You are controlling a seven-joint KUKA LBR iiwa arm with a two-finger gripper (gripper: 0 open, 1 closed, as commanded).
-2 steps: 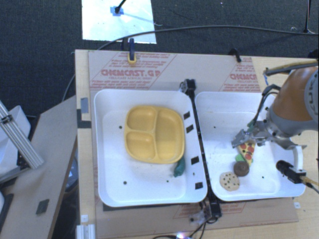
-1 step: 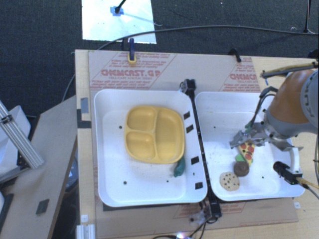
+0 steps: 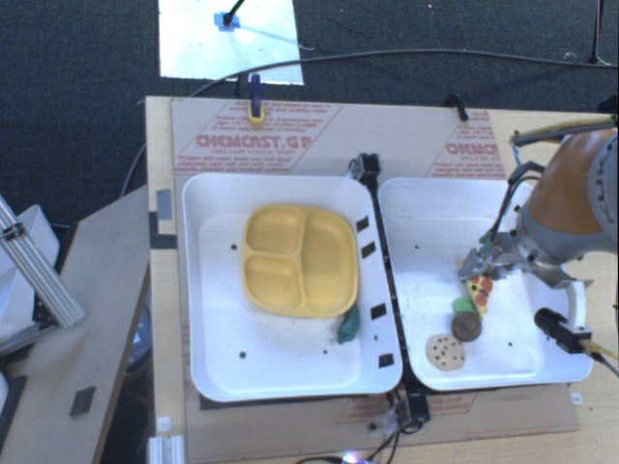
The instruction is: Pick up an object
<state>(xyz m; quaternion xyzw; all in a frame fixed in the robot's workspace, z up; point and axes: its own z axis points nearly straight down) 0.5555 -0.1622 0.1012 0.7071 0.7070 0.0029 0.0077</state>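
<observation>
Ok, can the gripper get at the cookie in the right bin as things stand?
Probably yes. The cookie lies flat on the right bin floor with bare floor to its left. The brown round piece sits close on its upper right and may crowd one side. The gripper is just above it in the view.

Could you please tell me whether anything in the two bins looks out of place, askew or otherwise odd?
Nothing looks spilled or damaged. The yellow divided plate sits slightly askew in the left bin, with a small green object tucked against its lower right edge. In the right bin, the pizza slice toy, brown round piece and cookie lie loose by the gripper.
</observation>
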